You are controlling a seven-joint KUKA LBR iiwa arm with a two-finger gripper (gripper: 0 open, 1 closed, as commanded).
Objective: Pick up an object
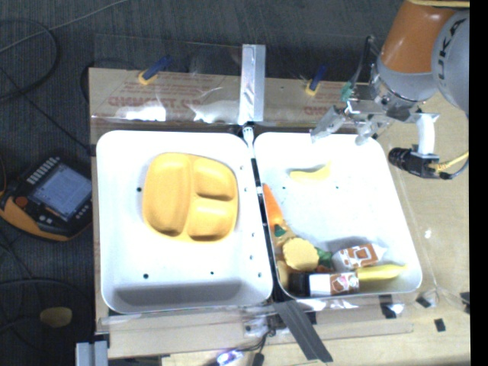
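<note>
My gripper (345,130) hangs over the far rim of the right bin (396,204), its two fingers spread open with nothing between them. Just in front of it, on the bin floor, lies a small pale yellow piece (309,174). Along the bin's left wall lies an orange carrot (270,203). In the near corner sit a yellow round item (300,255), a dark bottle (329,284), a brown and white packet (358,256) and a yellow banana (383,274), crowded together.
The left bin (122,265) holds a large yellow divided plate (191,197). A metal strip (252,82) stands upright behind the seam between the bins. A handheld controller (49,197) lies on the floor at the left.
</note>
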